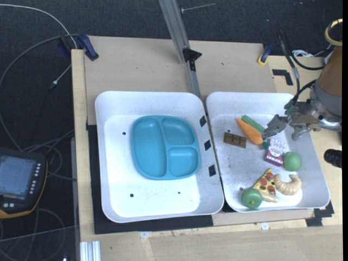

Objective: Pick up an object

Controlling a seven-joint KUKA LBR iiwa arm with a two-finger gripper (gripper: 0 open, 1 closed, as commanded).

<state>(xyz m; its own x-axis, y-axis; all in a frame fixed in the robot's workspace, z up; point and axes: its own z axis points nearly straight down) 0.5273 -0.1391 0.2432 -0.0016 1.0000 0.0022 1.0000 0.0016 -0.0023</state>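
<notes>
Over at the right of the frame, my gripper (284,125) hangs above the upper part of the right-hand shallow white plastic bin (228,170), its dark fingers spread, with nothing between them. Just left of the fingertips lies the orange toy carrot with a green top (249,129), which I judge the likeliest thing to pick. It looks like light, hard moulded plastic, smooth enough to slip, and it lies at a slant. I would close across its thick middle, not the tapering tip.

Beside it, toward the bin's centre, lies a flat brown chocolate-bar-shaped block (235,140); it sits so low that I expect the fingers would scrape the floor before catching it. Below the gripper is a small white and purple printed packet (276,150). It carries some printing, but that is too small for me to read. Touching or nearly touching it on the right sits a small green ball-shaped toy (292,161), round and probably prone to roll away.

At the lower right of the bin I see a toy pizza slice (265,184), a tan croissant-shaped toy (288,184) and a green toy apple (252,198) crowded close together, awkward to single out.

The left-hand white bin (114,145) holds a blue three-compartment plastic plate (163,145), broad and shallow, a poor fit for two fingers except at its rim. I can make out no brand on the bins or the wooden desk (136,64).
</notes>
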